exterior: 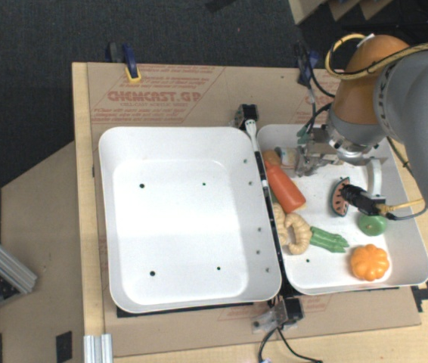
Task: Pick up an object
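In the right bin (pixel 395 237) lie an orange carrot (pixel 284 187) along the left wall, a tan pretzel-shaped bread (pixel 297 234), a green pepper (pixel 327 240), an orange pumpkin (pixel 369 262), a watermelon slice (pixel 341 198) and a small green round piece (pixel 371 224). My gripper (pixel 308 161) hangs over the back of this bin, just right of the carrot's upper end and left of the watermelon slice. Nothing is visibly held in it. The grey arm with its orange band comes in from the right above the bin.
The left bin (pixel 176 225) sits beside the right one, their walls meeting along a black strip (pixel 263 195). A clamp (pixel 129 63) grips the cardboard bench at the back left. Cables trail over the right bin's back corner.
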